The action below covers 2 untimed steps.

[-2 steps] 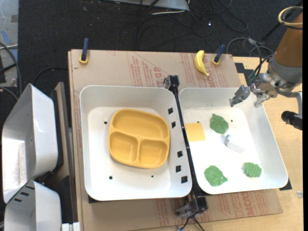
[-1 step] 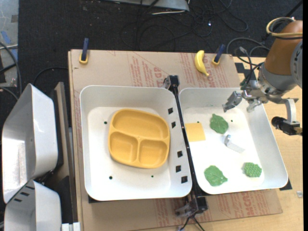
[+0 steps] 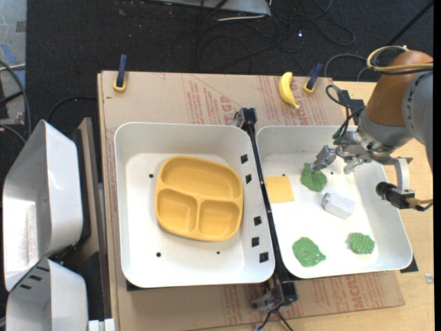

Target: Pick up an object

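Right now the gripper [image 3: 324, 161] hangs just above a green lump [image 3: 313, 179] in the right bin [image 3: 393, 254]; its grip state is unclear.

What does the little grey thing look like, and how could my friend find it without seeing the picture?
Start at the right-hand white bin, the one without the yellow tray. Near its middle, just below the green lump by the gripper, lies a small pale grey block. Its neighbours are three green pieces and a flat yellow square, so it is the one grey, boxy thing there.
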### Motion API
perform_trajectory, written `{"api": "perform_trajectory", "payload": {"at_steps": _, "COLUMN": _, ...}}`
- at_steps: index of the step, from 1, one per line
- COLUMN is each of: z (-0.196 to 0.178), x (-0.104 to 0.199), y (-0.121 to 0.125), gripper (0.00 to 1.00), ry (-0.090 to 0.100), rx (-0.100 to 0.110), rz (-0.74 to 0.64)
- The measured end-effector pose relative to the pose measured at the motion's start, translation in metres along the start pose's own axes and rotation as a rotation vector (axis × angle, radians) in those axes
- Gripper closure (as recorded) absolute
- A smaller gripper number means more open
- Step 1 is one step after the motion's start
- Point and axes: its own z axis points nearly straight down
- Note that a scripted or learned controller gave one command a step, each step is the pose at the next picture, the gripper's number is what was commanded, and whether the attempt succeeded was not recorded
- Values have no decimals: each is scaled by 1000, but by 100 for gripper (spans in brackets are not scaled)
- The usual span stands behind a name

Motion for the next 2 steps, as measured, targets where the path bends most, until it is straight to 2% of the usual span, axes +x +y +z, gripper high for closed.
{"api": "perform_trajectory", "payload": {"at_steps": 1, "z": 18, "x": 1, "y": 0, "gripper": 0, "ry": -1, "rx": -3, "rz": -1}}
{"api": "perform_trajectory", "payload": {"at_steps": 2, "z": 7, "x": 1, "y": 1, "gripper": 100, "ry": -2, "rx": -7, "rz": -3}}
